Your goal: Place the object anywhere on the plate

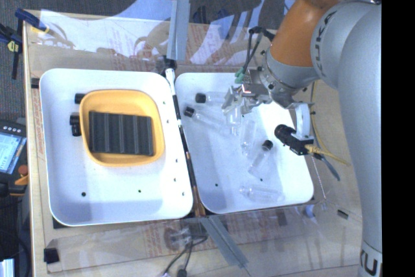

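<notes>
Far to the tool's left, in the left bin (58, 198), sits the yellow plate (122, 100) with a dark ridged insert. The tool (238, 99) hangs low over the upper part of the right bin (214, 198); whether it is wide or narrow, I cannot tell. Small clear vials with black caps (254, 156) lie scattered just below and beside it. Judged from here, the step is picking one: centre over a single vial, well clear of neighbours, and descend straight.

Two white bins (55, 204) (214, 201) are seen, one yellow plate (120, 100), one arm (324, 23), and about four clear vials (259, 192) with black caps; the exact vial count cannot be told.
</notes>
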Controlling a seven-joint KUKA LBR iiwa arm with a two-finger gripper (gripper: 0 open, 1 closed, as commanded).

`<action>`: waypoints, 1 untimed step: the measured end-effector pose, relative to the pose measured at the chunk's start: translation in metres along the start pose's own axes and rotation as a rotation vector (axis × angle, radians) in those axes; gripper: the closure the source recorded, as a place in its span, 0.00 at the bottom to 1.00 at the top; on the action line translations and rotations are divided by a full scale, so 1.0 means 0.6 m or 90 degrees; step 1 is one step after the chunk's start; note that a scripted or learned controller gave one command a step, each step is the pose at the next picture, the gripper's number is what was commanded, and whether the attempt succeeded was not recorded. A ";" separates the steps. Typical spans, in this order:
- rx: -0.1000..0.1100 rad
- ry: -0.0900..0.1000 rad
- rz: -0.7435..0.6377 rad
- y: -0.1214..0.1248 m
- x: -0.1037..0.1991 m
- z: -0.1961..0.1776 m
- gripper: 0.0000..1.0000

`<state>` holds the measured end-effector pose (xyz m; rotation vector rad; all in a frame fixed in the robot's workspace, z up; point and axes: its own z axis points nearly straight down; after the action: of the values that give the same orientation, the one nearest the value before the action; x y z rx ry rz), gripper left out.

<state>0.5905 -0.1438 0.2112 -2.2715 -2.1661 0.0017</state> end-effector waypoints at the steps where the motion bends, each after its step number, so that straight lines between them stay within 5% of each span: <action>1: 0.002 0.000 -0.112 0.008 0.209 0.026 1.00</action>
<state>0.6012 -0.0189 0.1957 -2.0705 -2.3568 0.0044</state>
